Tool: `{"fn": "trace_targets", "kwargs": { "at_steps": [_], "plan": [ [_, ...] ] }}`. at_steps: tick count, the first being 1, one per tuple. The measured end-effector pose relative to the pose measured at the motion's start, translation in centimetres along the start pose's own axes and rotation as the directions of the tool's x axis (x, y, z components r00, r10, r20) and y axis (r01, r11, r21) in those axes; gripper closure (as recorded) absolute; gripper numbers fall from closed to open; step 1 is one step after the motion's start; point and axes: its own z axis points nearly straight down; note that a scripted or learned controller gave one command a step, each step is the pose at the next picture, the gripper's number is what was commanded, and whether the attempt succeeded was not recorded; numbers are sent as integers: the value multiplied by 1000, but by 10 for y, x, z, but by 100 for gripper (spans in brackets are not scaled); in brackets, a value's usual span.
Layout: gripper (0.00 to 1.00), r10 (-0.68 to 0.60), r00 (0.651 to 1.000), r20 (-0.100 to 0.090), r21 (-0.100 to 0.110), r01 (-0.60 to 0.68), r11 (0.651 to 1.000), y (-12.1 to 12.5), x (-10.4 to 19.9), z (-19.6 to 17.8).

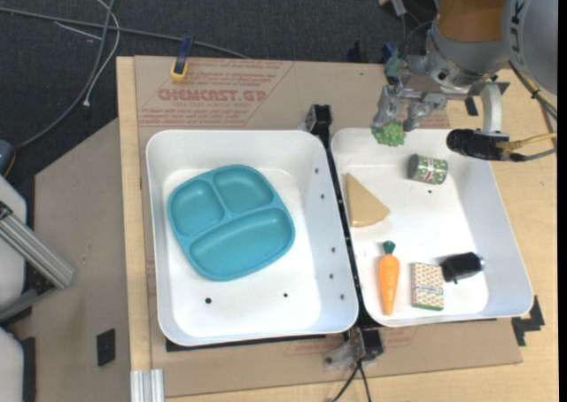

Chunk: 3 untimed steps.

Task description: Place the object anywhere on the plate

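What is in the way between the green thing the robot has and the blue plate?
Only the bins' side walls lie between them. The gripper holds the green toy raised at the right bin's far edge; the blue plate is bare.

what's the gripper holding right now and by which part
The gripper holds a small green broccoli-like piece by its top, fingers closed on it, above the right bin's far edge.

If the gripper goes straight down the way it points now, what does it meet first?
The gripper points down with the green broccoli-like piece at its fingertips; below that, probably the right bin's back edge, though depth is unclear.
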Motion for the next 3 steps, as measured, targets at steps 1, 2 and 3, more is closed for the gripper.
{"fn": "trace_targets", "kwargs": {
  "at_steps": [1,2,3],
  "plan": [
    [100,-1,1000,0,3,1,1000,-15,58,3],
    [100,0,1000,1,3,0,1000,-21,110,21],
    [100,0,1000,1,0,0,1000,-27,173,24]
  ]
}}
